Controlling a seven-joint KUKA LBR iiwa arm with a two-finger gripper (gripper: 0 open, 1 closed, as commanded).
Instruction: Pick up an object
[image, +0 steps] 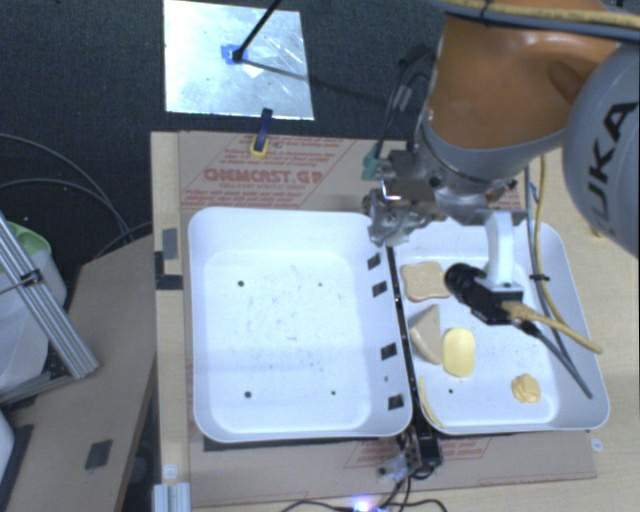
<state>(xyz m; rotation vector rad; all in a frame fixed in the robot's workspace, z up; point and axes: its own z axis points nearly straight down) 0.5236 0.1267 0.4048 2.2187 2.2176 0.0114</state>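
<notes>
while the tool (388, 222), opening unclear, hangs above, the right bin (490, 395) holds toast (424, 281).

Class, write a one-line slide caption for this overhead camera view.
Gripper hangs at the bins' divider, beside a tan slice and yellow oval in the right-hand bin.

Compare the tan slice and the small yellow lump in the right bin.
The slice is tan, flat and squarish; the lump is yellow and rounded. The slice is clearly bigger than the lump. The slice lies by the left wall of the right bin; the lump lies near its front right corner. Both rest in that bin.
</notes>
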